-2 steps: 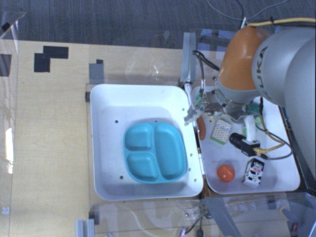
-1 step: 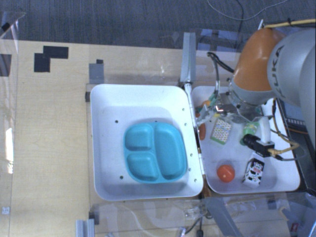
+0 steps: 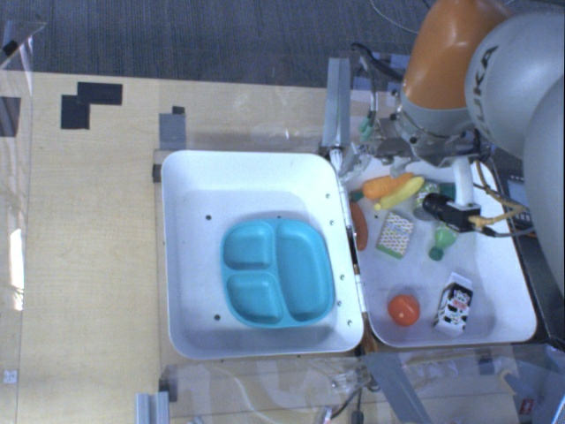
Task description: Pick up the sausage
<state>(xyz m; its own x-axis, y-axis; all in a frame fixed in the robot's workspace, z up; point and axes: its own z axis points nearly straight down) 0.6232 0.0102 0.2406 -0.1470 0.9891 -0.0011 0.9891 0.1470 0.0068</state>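
Observation:
The sausage point(image 3: 359, 224), reddish brown and slender, lies along the left wall of the right bin point(image 3: 503, 316), close to the divide between the bins. My gripper point(image 3: 357, 159) hangs over the far left corner of that bin, a short way beyond the sausage's far end and apart from it. The wrist and the orange band above it hide much of the gripper.
An orange carrot point(image 3: 380, 186) and a yellow corn-like piece point(image 3: 403, 190) lie just right of the gripper. A checkered packet point(image 3: 395, 235), a green item point(image 3: 439, 241), a red-orange ball point(image 3: 403, 309) and a small carton point(image 3: 455, 306) share the right bin. The left bin point(image 3: 190, 193) holds a blue divided plate point(image 3: 277, 270).

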